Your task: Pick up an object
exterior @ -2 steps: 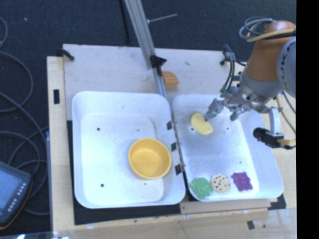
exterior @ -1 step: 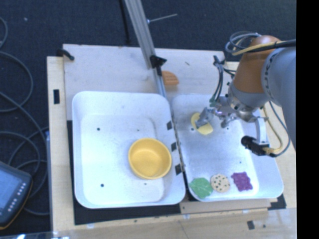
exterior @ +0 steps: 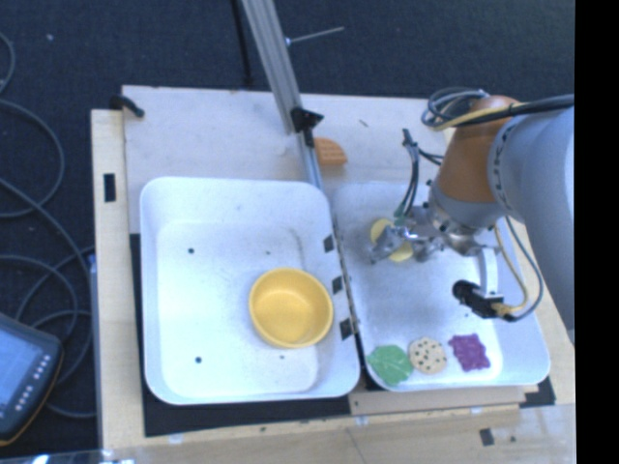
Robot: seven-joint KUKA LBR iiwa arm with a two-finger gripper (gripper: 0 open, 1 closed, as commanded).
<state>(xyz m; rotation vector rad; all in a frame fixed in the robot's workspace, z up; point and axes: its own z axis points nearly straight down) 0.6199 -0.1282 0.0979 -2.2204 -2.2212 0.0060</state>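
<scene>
My gripper (exterior: 396,243) is low in the right bin (exterior: 522,351), at its back left part. A small yellow object (exterior: 383,230) lies right at the gripper's tip, partly covered by it; whether it is held I cannot make out. Along the right bin's front edge lie a green round piece (exterior: 389,362), a tan cookie with dark dots (exterior: 427,355) and a purple piece (exterior: 470,351). A yellow bowl (exterior: 290,306) stands upright in the left bin (exterior: 174,259), towards its front right.
A slanted metal pole (exterior: 280,71) rises from the bench behind the bins. An orange object (exterior: 330,153) lies on the bench beside the pole's foot. Black cables (exterior: 503,303) hang from the wrist over the right bin.
</scene>
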